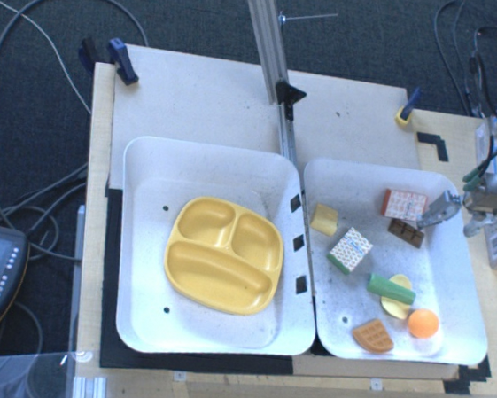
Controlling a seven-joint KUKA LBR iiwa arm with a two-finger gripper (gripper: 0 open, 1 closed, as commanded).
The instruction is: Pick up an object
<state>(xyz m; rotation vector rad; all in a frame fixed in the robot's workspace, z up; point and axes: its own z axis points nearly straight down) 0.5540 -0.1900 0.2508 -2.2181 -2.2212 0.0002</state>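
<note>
bench (206,100) pale | two white bins (138,226) | dark carpet (39,81), cables (8,122)

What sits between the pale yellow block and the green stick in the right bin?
In the camera view, a dotted white cube with a green side lies between the pale yellow block and the green stick.

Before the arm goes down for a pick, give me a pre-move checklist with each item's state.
1. Gripper over the right bin: ok, at its upper right edge.
2. Nothing between the fingers: ok, none visible.
3. Nearest targets in view: ok, pink block and brown block lie just left of the gripper.
4. Finger opening: cannot tell.
5. Targets separated: not ok, green piece rests on a yellow piece; pink and brown blocks sit close.
6. Yellow tray out of the way: ok, in the left bin.
</note>
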